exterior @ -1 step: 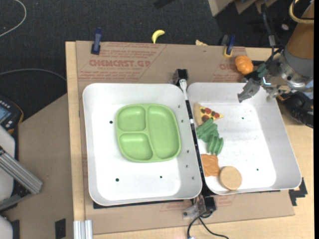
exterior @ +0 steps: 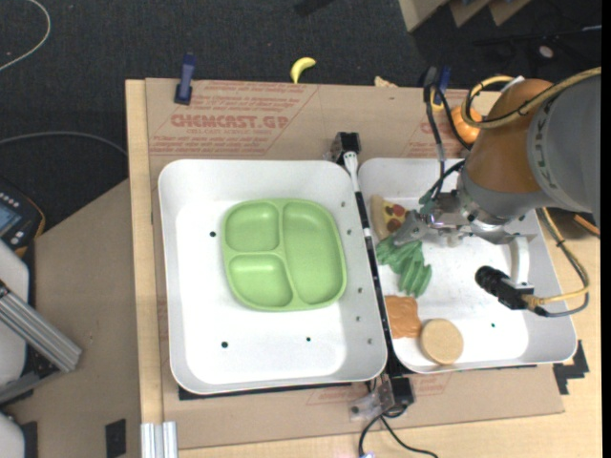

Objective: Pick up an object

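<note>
Brown cardboard sheet (exterior: 239, 122) with red lettering, spread over the tabletop beneath two shallow white plastic bins (exterior: 191, 256). Blue clamp (exterior: 184, 77) at the sheet's far left edge; small yellow banana-shaped piece (exterior: 302, 67) just beyond the far edge. Dark carpeted floor (exterior: 143, 27) behind, crossed by a thin white cable (exterior: 38, 12).

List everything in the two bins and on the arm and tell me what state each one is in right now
Green divided plate: upright, flat in the left bin, nothing in its compartments.
Green leafy toy: lying in the right bin, just below the claw.
Pizza slice toy: flat near the divider.
Orange piece: lying flat, touching the round tan piece.
Claw: low over the right bin, grip unclear.
</note>
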Tool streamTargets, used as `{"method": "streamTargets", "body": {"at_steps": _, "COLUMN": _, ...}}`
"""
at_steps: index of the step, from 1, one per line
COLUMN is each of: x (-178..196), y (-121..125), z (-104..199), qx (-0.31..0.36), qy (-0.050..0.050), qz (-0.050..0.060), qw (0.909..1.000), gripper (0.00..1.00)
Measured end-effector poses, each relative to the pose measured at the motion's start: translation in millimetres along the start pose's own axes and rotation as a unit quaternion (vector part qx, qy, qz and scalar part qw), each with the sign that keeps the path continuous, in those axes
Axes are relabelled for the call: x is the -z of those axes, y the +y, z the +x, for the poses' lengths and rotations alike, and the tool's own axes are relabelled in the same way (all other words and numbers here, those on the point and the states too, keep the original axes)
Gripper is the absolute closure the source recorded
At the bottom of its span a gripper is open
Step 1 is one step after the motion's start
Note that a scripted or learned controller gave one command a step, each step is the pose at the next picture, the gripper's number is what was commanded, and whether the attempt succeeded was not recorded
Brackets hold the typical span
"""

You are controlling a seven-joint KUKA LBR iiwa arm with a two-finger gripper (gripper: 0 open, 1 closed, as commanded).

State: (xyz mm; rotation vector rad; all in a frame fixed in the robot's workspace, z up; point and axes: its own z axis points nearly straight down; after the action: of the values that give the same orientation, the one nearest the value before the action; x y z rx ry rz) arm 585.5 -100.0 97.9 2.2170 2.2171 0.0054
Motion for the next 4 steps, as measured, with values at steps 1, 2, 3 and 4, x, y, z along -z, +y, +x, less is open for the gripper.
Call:
{"method": "streamTargets", "body": {"at_steps": 1, "x": -8.4, "y": -92.2, "z": -0.1, "qx": -0.003, "qy": 0.001, "qz": -0.001, "qw": 1.0, "gripper": 0.0}}
{"method": "streamTargets", "body": {"at_steps": 2, "x": 4.2, "y": -88.4, "z": 0.3, "qx": -0.001, "qy": 0.0, "qz": -0.005, "qw": 1.0, "gripper": 1.0}}
{"method": "streamTargets", "body": {"at_steps": 3, "x": 93.8, "y": 47.7, "z": 55.7, "qx": 0.005, "qy": 0.001, "qz": -0.007, "qw": 1.0, "gripper": 1.0}}
{"method": "streamTargets", "body": {"at_steps": 4, "x": 97.7, "y": 40.8, "z": 50.4, "qx": 0.001, "qy": 0.0, "qz": 0.001, "qw": 1.0, "gripper": 1.0}}
